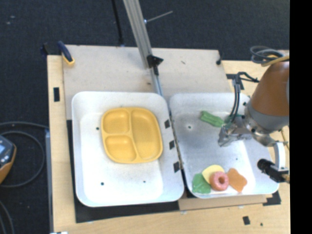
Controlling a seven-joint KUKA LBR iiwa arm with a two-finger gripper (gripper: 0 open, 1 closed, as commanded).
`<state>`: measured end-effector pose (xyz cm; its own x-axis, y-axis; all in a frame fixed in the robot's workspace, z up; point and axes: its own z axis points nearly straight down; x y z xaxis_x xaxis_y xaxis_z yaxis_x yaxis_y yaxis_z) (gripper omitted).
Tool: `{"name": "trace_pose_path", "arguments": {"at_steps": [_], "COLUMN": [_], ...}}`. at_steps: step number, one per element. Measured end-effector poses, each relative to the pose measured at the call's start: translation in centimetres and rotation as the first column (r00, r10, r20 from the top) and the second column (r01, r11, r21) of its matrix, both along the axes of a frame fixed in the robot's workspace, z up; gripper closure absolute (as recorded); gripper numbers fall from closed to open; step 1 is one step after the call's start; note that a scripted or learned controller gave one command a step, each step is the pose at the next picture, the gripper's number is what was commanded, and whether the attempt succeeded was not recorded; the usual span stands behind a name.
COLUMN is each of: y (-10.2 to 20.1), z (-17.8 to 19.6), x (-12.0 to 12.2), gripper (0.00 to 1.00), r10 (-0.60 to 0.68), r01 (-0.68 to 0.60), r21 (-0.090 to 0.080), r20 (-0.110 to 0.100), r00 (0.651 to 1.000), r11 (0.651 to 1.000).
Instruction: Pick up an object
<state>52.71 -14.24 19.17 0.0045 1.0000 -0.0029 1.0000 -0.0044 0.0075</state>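
In the right bin (195,155), a green oblong piece (211,118) lies near the back. My gripper (226,136) hangs just right of and below it, over the bin's middle right, with nothing seen between its fingers. At the bin's front edge a cluster sits together: a green lump (200,184), a yellow round piece (212,172), a pink ring (220,181) and an orange piece (237,179).
A yellow three-compartment plate (131,134) rests in the left bin (87,179). A slanted metal post (139,28) rises from the bench behind the bins. The arm's orange band (273,89) looms over the right bin's right side.
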Motion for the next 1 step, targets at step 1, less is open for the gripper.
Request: {"name": "trace_pose_path", "arguments": {"at_steps": [1], "y": [0.84], "z": [5.18], "x": [0.55], "gripper": [1.00], "r10": [0.008], "r01": [-0.008], "r21": [0.001], "r20": [0.001], "r00": [1.000], "r11": [1.000]}}
